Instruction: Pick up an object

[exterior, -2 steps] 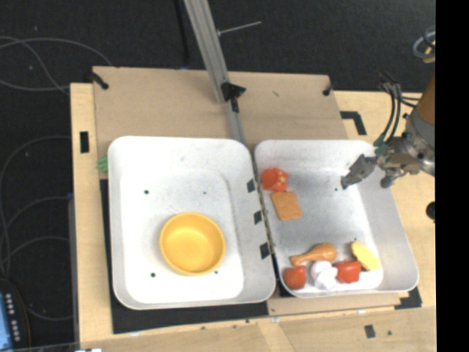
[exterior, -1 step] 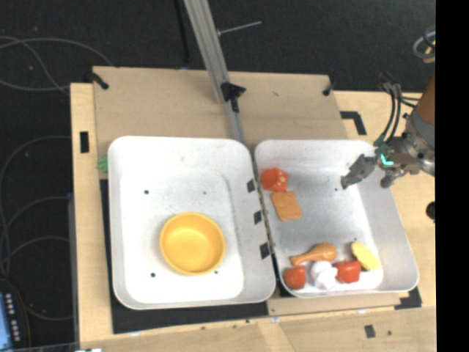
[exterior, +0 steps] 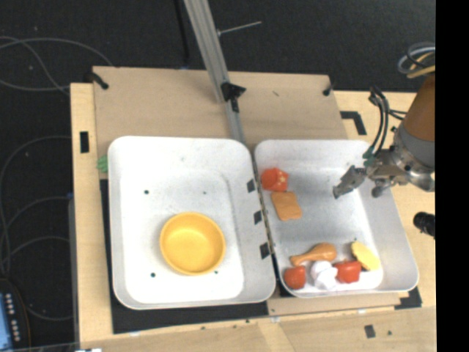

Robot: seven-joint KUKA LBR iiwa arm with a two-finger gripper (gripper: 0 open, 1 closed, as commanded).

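The right bin [exterior: 315,160] holds a red tomato-like piece [exterior: 273,179] and a tan bread-like slab [exterior: 286,207] near its left wall. Along its front edge lie an orange drumstick-shaped toy [exterior: 315,254], a yellow piece [exterior: 365,255], two red pieces [exterior: 295,276] [exterior: 348,271] and a white piece [exterior: 322,275]. My gripper [exterior: 361,184] hangs over the right side of this bin, above its bare floor and apart from every object. Its fingers [exterior: 344,188] are spread with nothing between them.
The left bin [exterior: 146,160] holds a yellow bowl [exterior: 192,243] near its front. A metal pole [exterior: 212,57] slants up from between the bins at the back. The arm's wrist [exterior: 418,138] and cables stand at the right edge.
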